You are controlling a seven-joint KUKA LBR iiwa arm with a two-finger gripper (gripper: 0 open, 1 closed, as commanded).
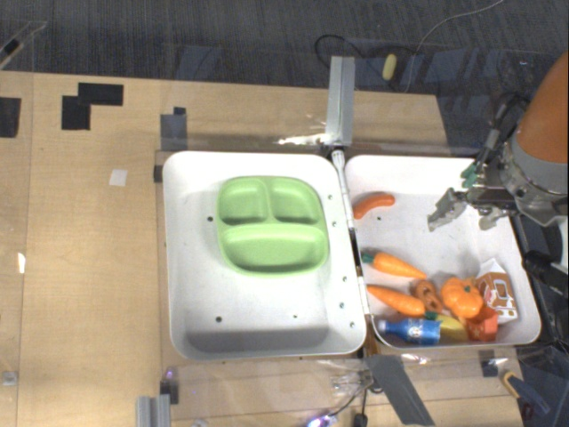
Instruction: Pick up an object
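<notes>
Toys lie heaped in the near half of the right bin [418,172], none singled out by the task. Two orange carrots with green tops lie roughly parallel: the upper carrot [397,264] near the bin's left wall, the lower carrot [396,301] just below it. To their right sits a small orange pumpkin [462,297], with a brown piece [427,290] touching its left side. A blue object [412,330] lies along the near wall, a yellow-green bit beside it, and a red piece [483,326] sits in the near right corner under a brown-and-white packet [498,294]. Apart from the heap, an orange-red sausage [373,204] lies alone by the left wall, farther back.

The jaws [467,213] hang over the right bin's far right part, well apart from the heap; the two fingers are spread, with one fingertip [442,217] to the left and the other to the right, and nothing sits between them. The arm's orange band [547,123] shows above at the right edge.

The left bin [191,327] holds a green divided plate [270,222], with three compartments. Both bins rest on the wooden table [80,265].
</notes>
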